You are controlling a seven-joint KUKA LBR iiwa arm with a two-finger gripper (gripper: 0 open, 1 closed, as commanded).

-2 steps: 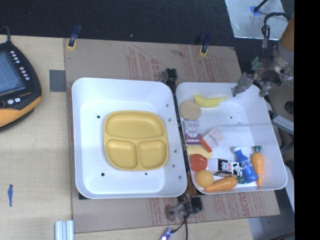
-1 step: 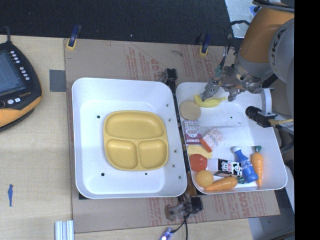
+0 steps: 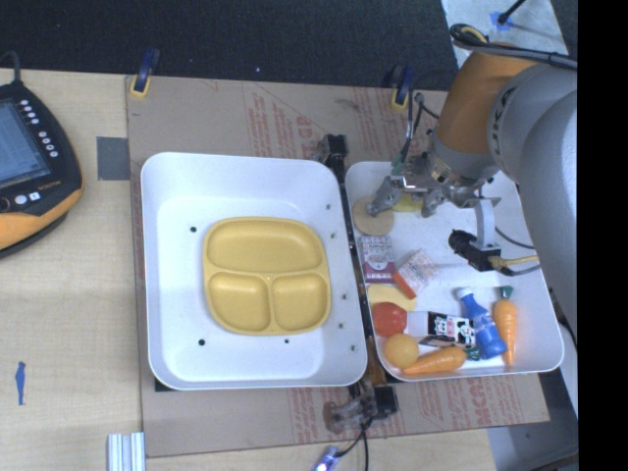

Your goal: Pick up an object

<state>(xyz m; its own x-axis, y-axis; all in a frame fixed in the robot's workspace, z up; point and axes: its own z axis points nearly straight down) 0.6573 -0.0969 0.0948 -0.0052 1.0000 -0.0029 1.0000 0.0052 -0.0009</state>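
right bin [image 3: 546, 363] near corner: toy carrots, blue bottle [image 3: 485, 326], red tomato [image 3: 389, 316] packed touching | gripper [image 3: 405, 197] at far end over tan disc [image 3: 373, 220], fingers look spread, nothing between | risk: closing on the flat disc slips, or it catches the bin wall | disc thin, round, beside the wall

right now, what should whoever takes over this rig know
Tool: low over the far left corner of the right bin, next to a round tan disc; nothing seen in it.
Right bin holds the small toys: tomato, two carrots, blue bottle, packets.
Left bin holds a yellow divided tray.
Done: no pick yet.
Left: grasp one object and lift it.
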